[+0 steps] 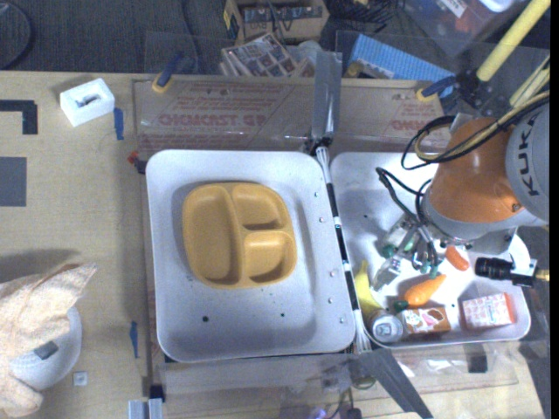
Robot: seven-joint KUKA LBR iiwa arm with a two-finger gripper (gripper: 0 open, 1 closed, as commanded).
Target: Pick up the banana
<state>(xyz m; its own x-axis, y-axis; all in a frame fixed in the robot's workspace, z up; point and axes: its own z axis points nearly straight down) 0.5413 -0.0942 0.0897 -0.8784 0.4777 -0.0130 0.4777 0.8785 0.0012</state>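
A yellow-tan divided plastic tray (238, 232) lies in the left white bin (175, 321). In the right white bin (358, 182), the yellow banana (364, 287) rests against the left wall. The gripper (390, 267) hangs just beside it; I cannot tell its state.

One fixed camera is mounted above the bench (70, 190), looking down at a slant; the bench's far edge lies toward the top of the frame, the near edge at the bottom; the distance is moderate — both white bins fall within the frame; the left bin (166, 260) sits near the centre, complete, the right bin (358, 182) runs close to the right margin; the arm (476, 182) enters from the right; cluttered floor shows beyond the far edge.
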